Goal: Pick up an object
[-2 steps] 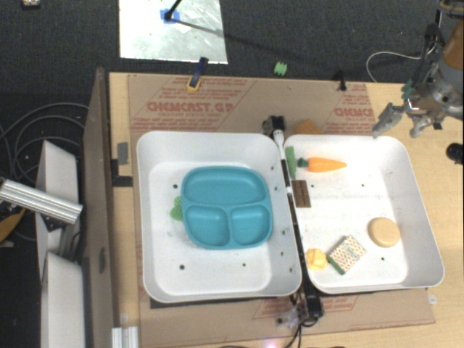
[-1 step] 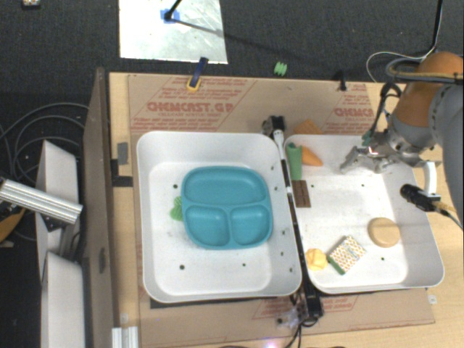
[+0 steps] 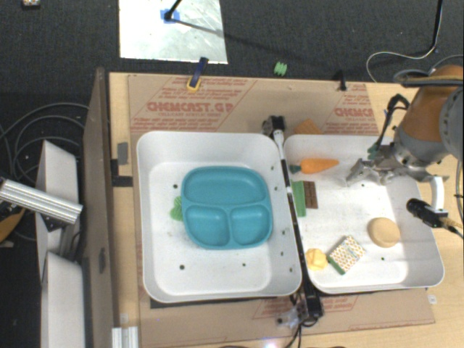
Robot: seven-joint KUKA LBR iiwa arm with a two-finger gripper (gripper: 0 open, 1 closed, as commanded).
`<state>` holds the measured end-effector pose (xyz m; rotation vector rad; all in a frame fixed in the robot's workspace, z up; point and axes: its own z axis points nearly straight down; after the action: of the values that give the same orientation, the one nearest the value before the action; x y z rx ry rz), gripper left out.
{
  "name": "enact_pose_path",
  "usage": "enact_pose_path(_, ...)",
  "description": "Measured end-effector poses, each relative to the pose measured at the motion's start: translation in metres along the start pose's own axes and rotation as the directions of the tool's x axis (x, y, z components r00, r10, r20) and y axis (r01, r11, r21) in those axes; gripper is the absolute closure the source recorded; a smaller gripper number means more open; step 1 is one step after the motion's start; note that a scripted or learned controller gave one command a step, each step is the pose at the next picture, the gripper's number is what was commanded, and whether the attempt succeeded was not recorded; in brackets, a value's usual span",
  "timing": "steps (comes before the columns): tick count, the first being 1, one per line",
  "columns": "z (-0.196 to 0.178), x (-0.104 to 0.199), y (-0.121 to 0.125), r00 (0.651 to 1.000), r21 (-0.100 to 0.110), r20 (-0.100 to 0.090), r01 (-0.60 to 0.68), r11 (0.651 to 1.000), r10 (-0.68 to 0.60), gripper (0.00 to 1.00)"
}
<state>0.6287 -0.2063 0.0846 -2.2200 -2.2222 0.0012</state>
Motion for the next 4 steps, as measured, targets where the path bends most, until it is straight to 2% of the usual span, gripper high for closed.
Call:
enact_pose_path(1, -0.088, -0.001, -0.108, 1.000, -0.002, 0.000, -0.004, 1.000, 0.004, 0.00)
enact_pose_path(2, -0.037, 0.081, -0.098, 1.000, 0.000, -0.004, 0.009, 1.000, -0.009, 0.00)
enact_pose_path(3, 0.001, 0.033, 0.002, 1.000, -0.011, 0.004, 0.005, 1.000, -0.005, 0.00)
enact_pose_path(4, 0.001, 0.067, -0.090, 1.000, 0.006, -0.004, -0.001, 1.000, 0.001, 0.00)
